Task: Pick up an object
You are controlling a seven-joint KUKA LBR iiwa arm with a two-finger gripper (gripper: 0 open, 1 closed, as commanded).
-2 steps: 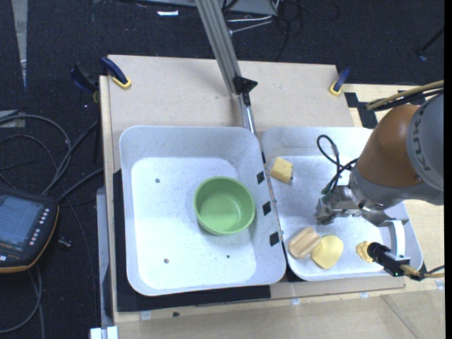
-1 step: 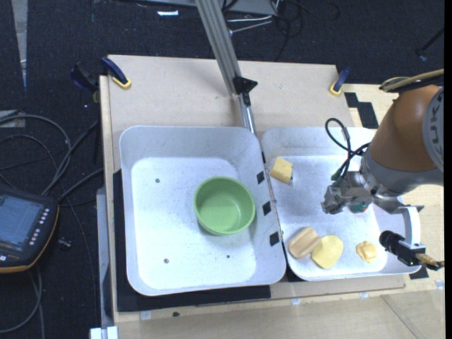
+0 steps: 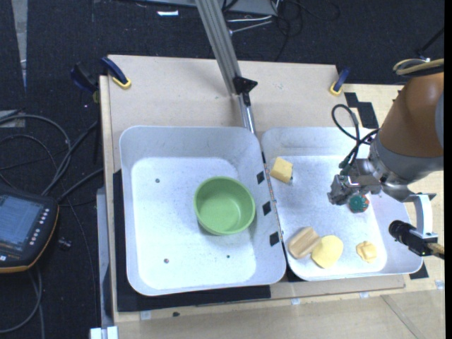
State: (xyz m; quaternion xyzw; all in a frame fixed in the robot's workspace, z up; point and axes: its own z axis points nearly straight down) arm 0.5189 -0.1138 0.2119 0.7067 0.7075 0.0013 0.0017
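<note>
Pincer [image 3: 344, 191] hangs just beside small teal object [image 3: 359, 203].

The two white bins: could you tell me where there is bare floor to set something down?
In the left bin, the green bowl sits centrally; floor is bare to its left and in front. In the right bin, floor is bare between the yellow block and the gripper. Its near edge is crowded: tan piece, yellow round piece, small yellow piece.

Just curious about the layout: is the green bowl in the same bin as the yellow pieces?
No, the green bowl sits in the left bin, while the yellow pieces lie in the right bin.
</note>
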